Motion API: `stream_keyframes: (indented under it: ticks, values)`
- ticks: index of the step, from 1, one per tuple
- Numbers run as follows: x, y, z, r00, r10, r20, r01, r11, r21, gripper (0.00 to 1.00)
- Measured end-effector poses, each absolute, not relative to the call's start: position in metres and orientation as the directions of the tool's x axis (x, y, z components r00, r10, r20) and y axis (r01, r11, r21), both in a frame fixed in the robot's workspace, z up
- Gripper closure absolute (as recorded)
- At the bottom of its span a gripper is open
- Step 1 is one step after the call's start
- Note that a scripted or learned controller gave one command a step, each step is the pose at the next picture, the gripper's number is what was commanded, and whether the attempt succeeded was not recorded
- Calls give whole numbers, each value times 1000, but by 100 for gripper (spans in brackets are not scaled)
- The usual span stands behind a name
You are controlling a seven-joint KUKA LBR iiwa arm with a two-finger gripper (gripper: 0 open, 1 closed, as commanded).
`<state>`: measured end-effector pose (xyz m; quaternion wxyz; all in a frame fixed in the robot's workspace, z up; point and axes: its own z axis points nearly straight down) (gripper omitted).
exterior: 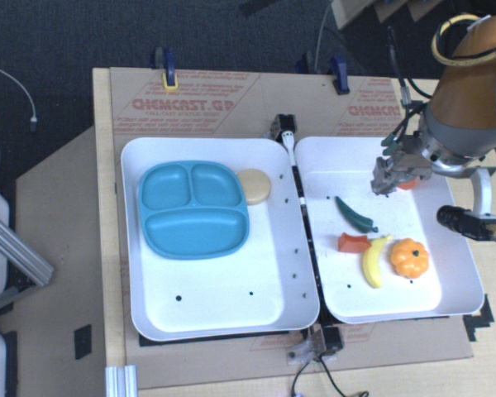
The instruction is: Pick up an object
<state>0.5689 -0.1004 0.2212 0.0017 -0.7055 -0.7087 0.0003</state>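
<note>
Tool (386,185) over right bin (446,296), far side; jaw state indiscernible. Green pepper (355,213) just near-left, long axis diagonal (nearest candidate).

A blue divided plate (194,209) lies in a white bin (149,296); elsewhere, a green pepper (354,213), yellow banana (374,262) and orange pumpkin (410,259).

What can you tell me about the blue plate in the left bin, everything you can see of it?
The blue plate is a rounded-rectangle divided tray, plastic by its look, with three compartments: two smaller ones along its far side and one wide one along its near side. It lies flat, right way up, in the far half of the left bin. Nothing sits in its compartments. A pale round object rests against its far right corner.
</note>
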Motion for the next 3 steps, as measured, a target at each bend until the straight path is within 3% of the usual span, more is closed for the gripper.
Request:
stream_keyframes:
  ticks: [3]
  values:
    - [548, 60, 232, -5, 1000, 1, 1000, 5, 2, 100]
